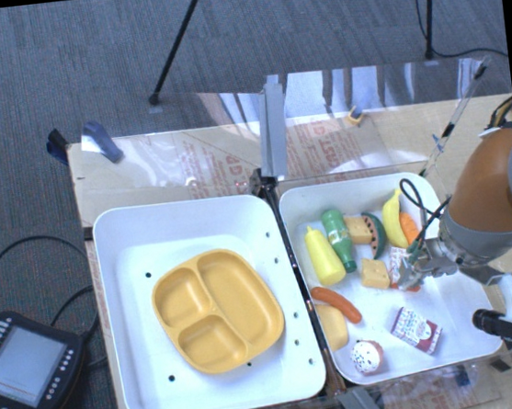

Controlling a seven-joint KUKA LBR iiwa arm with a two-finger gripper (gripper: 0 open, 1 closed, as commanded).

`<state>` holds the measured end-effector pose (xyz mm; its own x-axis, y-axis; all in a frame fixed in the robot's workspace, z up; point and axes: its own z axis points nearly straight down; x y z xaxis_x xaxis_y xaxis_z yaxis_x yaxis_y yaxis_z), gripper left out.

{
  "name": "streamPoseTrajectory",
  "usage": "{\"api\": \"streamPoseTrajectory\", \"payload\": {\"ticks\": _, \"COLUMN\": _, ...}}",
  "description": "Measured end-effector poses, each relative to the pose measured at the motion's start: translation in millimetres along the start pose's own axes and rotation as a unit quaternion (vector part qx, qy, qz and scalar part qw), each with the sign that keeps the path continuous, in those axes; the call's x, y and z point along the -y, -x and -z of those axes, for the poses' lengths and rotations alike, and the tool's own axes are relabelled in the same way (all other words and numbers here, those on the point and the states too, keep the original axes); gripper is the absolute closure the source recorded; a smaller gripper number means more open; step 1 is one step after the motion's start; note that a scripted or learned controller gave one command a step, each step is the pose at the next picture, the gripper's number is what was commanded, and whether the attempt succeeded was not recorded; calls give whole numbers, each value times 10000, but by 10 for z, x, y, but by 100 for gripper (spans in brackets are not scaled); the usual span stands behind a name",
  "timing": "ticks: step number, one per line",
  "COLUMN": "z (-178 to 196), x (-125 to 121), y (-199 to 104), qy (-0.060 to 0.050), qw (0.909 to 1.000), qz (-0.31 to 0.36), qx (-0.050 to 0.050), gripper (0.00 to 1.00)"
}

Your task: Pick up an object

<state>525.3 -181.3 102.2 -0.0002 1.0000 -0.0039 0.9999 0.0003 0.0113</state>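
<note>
The grey arm with its orange band point(483, 185) comes in from three o'clock and bends down into the right-hand shallow white bin point(467, 335). Its tool point(414, 272) sits low over the middle of that bin, beside a small pale yellow cheese-like block point(374, 273); I cannot tell from here how far apart its tips stand or whether anything is caught between them.

The toy food lies scattered in that bin. A yellow squeeze bottle point(323, 254) and a green bottle point(338, 239) lie side by side, long axes running roughly twelve to six, caps toward twelve. A red-orange sausage point(336, 303) lies on a slant, its long axis from ten to four o'clock. A yellow banana point(393, 210) curves near the twelve o'clock wall, next to an orange wedge point(410, 226). Toward six o'clock sit a small red and white carton point(416, 329), tilted, and a round white ball with red spots point(367, 355). A tan bread-like piece point(333, 325) rests against the wall at nine o'clock.

The left-hand white bin point(120, 262) carries a yellow plastic plate with three compartments point(217, 309).

Both bins sit on a pale wooden counter point(168, 163) covered with clear sheeting. The floor is dark grey carpet point(36, 68), with a black stand's legs point(176, 42) at twelve o'clock and a handheld control pendant with a screen point(21, 367) on the floor at nine o'clock.
</note>
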Motion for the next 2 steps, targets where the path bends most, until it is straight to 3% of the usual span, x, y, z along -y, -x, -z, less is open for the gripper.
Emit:
{"api": "streamPoseTrajectory", "payload": {"ticks": 1, "z": 2109, "x": -180, "y": -108, "qy": -34, "qw": 9995, "qz": -304, "qx": -11, "gripper": 100}}
{"api": "streamPoseTrajectory", "payload": {"ticks": 2, "z": 1582, "x": -712, "y": -263, "qy": -105, "qw": 9994, "qz": -325, "qx": -25, "gripper": 100}}
